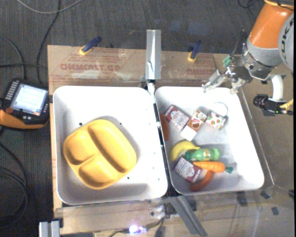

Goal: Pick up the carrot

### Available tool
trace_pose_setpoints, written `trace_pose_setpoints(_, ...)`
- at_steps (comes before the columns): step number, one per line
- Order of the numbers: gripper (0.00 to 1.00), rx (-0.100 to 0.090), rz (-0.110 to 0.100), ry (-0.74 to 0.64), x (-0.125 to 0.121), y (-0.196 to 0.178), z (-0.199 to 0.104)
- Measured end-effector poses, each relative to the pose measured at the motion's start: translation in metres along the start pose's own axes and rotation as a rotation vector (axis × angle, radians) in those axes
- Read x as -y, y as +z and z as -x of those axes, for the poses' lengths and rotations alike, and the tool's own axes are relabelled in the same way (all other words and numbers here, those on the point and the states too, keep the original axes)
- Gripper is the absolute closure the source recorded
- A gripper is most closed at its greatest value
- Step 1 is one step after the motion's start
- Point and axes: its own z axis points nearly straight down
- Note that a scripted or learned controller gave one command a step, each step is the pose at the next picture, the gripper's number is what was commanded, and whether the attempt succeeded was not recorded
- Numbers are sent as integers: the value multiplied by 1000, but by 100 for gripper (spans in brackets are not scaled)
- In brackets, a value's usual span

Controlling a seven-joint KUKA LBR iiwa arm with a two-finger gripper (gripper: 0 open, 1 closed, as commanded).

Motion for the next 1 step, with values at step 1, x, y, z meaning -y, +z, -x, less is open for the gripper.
trace_pose_setpoints(1,0,-1,-3,-111,72,109,-54)
